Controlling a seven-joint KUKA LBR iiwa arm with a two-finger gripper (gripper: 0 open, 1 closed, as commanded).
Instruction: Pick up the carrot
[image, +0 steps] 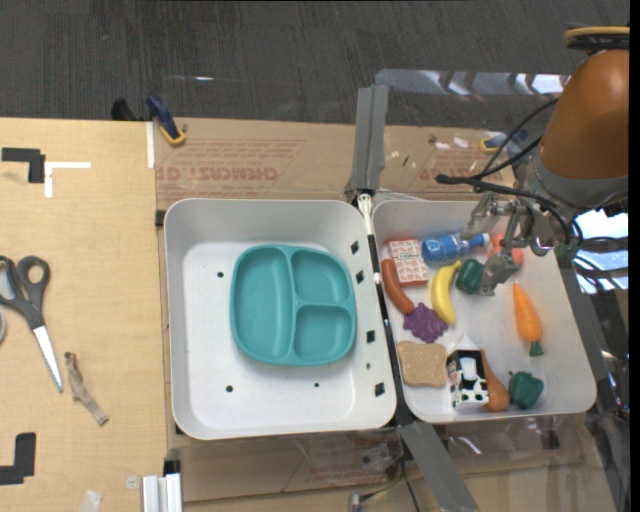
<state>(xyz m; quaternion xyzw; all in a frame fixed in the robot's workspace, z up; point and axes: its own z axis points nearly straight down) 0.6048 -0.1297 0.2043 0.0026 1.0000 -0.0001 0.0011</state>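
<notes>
Gripper (497, 262) is hanging over the far part of the right bin (572, 330), just above a dark green toy (468, 277). Can't tell how the jaws are standing: cables and wrist are cluttering that spot.

Carrot (526, 316) is lying on the bin floor just near-right of the gripper, tip pointing far, green stub pointing near, slightly slanted. Nothing is touching it; the banana (443, 291) is sitting to its left, the green pepper (526, 388) nearer along the bin.

Judging the step: arm is lining up, not on target yet. To do it well:
1. Shift right and near until centred over the carrot's thick middle.
2. Turn the wrist so the jaws are closing across the short axis, not along the length.
3. Descend straight, staying clear of the right wall.

Risk: closing too far left and grabbing the green toy instead.
</notes>
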